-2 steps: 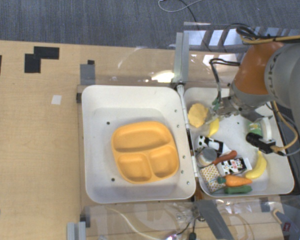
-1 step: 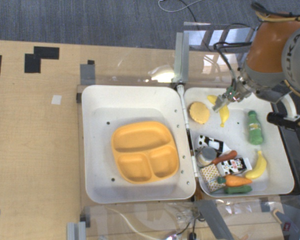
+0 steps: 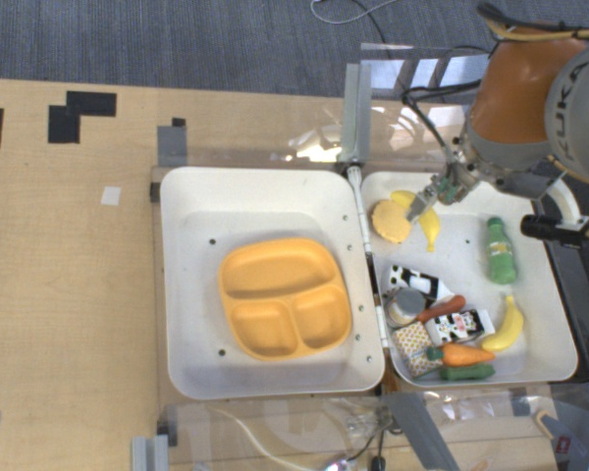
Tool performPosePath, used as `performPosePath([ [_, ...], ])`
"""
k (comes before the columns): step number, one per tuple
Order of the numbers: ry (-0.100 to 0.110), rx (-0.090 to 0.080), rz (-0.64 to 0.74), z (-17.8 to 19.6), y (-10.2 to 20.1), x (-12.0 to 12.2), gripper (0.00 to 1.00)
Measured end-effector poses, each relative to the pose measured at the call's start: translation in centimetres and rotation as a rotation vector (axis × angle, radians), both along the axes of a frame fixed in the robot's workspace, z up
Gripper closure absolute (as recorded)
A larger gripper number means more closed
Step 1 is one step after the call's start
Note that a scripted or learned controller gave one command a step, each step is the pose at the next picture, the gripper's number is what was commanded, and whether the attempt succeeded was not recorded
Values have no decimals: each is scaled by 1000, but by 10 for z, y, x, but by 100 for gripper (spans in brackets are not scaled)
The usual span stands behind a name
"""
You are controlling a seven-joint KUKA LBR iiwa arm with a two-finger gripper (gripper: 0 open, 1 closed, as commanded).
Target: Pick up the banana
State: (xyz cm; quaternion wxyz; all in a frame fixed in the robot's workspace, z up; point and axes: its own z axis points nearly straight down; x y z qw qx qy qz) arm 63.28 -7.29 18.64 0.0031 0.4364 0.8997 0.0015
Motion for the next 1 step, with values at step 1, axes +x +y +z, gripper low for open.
performPosePath([
  [1,-8,0,2,13,1,2,100],
])
